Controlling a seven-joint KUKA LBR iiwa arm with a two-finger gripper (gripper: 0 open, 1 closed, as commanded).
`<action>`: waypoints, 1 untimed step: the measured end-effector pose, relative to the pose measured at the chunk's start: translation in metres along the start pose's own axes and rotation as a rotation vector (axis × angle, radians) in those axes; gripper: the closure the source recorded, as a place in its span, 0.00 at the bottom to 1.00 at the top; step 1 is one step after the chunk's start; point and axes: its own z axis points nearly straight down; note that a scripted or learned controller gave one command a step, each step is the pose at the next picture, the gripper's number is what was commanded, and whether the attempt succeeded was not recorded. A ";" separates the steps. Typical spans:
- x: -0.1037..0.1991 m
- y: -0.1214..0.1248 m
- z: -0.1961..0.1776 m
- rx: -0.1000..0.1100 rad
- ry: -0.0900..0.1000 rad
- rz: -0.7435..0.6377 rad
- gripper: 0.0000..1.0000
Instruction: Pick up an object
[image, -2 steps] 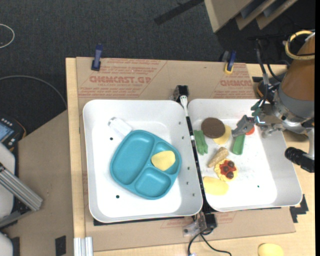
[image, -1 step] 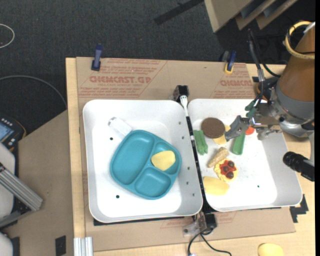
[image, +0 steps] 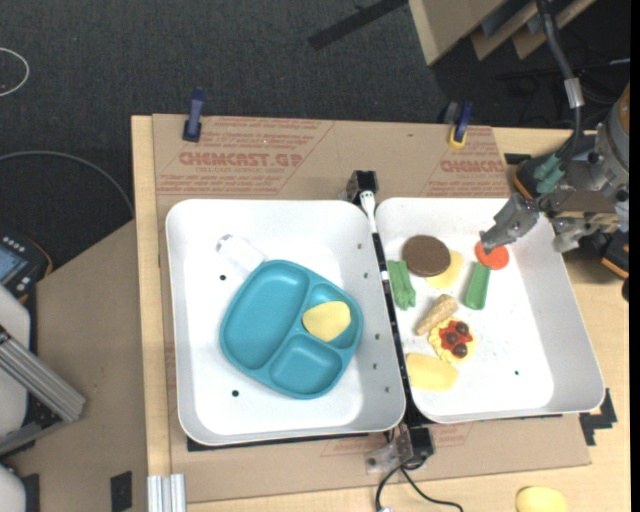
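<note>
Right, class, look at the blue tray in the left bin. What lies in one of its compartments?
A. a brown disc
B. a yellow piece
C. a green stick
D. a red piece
B: a yellow piece lies in the right-hand compartment of the blue tray, in the left bin.

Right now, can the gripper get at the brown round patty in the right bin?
Probably yes. The brown patty lies uncovered on top, and the gripper hangs just to its right over the same bin, with nothing between them.
</note>
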 end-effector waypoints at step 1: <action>0.042 0.007 -0.127 -0.004 0.001 -0.002 0.00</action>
